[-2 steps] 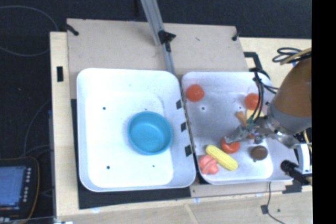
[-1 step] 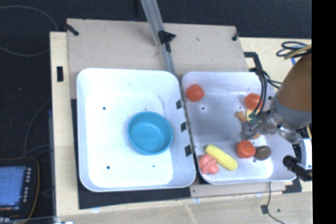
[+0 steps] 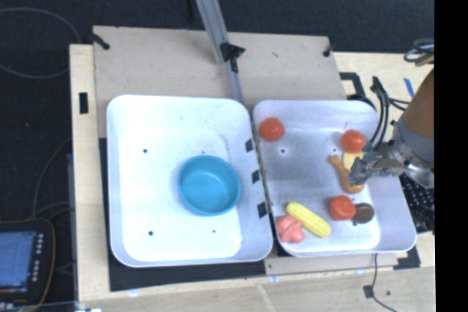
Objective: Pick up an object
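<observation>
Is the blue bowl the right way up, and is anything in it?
Upright and empty. The blue bowl in the left bin shows its open mouth and a plain blue inside.

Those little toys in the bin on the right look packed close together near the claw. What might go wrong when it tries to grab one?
The gripper sits low over an orange-tan toy right beside a red ball, so it may nudge the ball or pinch both. Round pieces like the red toy next to the brown one might roll or slip away. Toys near the bin wall leave little room.

Soft, slightly blurred view; bright even light glares off white bins (image 3: pixel 175 113).
</observation>
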You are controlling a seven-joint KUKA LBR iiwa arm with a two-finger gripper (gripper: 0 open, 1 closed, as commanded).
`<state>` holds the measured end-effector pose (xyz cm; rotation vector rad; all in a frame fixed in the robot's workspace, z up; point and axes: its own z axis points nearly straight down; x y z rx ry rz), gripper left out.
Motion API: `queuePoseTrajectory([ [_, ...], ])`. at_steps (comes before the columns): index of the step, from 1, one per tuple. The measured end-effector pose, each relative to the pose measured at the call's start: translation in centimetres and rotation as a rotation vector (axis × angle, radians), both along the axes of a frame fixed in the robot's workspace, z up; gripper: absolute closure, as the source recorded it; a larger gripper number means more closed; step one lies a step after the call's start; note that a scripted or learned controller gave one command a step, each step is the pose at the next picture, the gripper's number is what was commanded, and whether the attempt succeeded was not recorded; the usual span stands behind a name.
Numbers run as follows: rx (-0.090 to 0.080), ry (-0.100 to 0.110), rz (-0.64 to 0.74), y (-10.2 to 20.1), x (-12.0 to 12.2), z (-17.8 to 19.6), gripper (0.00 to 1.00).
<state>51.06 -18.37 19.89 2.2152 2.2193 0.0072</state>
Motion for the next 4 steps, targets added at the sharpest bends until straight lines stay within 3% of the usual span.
queuePoseTrajectory([
  [1, -0.001, -0.002, 0.003, -1.2, 0.0, 5.8, 1.00],
  [2, 0.000, 0.003, 0.004, -1.2, 0.2, 6.5, 1.00],
  [4, 0.003, 0.007, 0.008, 9.4, 1.8, 6.1, 1.00],
])
